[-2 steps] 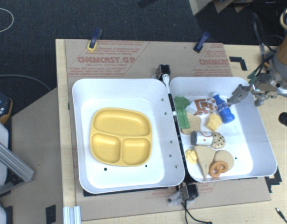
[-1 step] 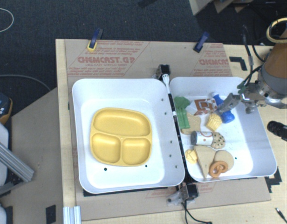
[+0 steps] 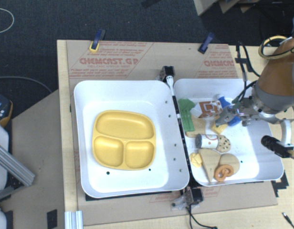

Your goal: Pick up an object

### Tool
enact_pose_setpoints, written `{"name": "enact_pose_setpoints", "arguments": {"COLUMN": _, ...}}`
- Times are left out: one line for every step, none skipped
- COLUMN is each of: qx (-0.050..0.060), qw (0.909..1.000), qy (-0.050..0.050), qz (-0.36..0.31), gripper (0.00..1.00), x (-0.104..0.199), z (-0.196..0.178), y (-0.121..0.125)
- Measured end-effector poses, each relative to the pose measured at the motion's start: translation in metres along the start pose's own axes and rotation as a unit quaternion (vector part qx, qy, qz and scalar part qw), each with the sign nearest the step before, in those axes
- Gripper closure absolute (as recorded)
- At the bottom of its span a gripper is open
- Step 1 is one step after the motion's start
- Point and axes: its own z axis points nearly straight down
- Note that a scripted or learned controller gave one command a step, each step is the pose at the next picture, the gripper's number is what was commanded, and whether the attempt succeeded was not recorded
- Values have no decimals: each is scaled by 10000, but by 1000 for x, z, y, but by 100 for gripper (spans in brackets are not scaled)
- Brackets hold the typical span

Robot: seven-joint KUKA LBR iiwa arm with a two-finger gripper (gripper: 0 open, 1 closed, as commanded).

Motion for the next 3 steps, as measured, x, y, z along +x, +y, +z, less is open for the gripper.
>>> {"name": "enact_pose_setpoints", "arguments": {"qx": -1, "qw": 10000, "qy": 0, "qz": 0, "gripper": 0, "x": 1, "z": 54, "y": -1}}
{"name": "enact_pose_setpoints", "arguments": {"qx": -43, "qw": 10000, "qy": -15, "qz": 8, "gripper": 100, "x": 0, "z": 39, "y": 1}}
{"name": "enact_pose_setpoints", "arguments": {"qx": -68, "qw": 10000, "qy": -27, "qz": -6, "gripper": 100, "x": 4, "z": -6, "y": 8}}
